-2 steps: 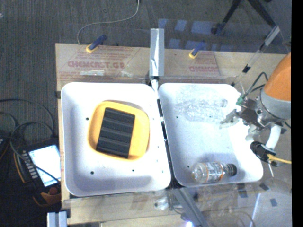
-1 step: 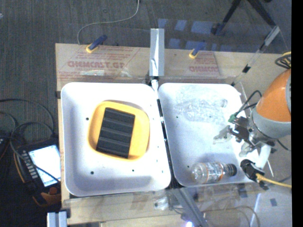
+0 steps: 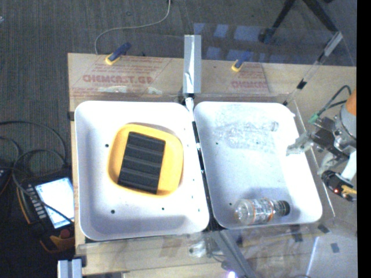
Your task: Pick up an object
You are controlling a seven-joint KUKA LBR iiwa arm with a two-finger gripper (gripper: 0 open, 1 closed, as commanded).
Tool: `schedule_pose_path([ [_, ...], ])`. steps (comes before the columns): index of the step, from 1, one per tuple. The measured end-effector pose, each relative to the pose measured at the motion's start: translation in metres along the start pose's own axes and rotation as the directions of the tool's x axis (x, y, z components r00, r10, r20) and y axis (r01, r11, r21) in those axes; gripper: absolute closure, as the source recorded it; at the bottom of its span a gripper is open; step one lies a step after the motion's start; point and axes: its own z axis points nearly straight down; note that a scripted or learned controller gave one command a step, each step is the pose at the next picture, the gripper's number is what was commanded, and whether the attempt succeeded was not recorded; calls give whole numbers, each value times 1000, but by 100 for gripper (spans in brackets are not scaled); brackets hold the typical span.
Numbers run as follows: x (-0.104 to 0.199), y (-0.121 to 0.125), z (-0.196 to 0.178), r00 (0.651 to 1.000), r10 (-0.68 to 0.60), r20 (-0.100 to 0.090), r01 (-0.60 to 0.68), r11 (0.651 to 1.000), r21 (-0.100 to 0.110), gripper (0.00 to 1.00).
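The camera view shows a clear plastic bottle [image 3: 261, 210] lying on its side near the front wall of the right bin [image 3: 255, 161], and a yellow dish with a black ribbed block [image 3: 142, 162] in the left bin [image 3: 93, 172]. The gripper [image 3: 301, 143] hangs at the right bin's far-right rim (open or closed, I cannot tell), well apart from both, so I judge nothing is picked up yet.

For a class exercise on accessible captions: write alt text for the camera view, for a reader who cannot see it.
Two shallow white bins sit side by side on a bench: the left bin holds a yellow tray with a black ridged block, the right bin a clear plastic bottle lying near its front edge. The robot arm waits at the right edge.
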Motion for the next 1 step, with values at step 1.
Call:
schedule_pose_path([
  [1,89,-61,133,975,224,-2,-224,975,7,0],
])
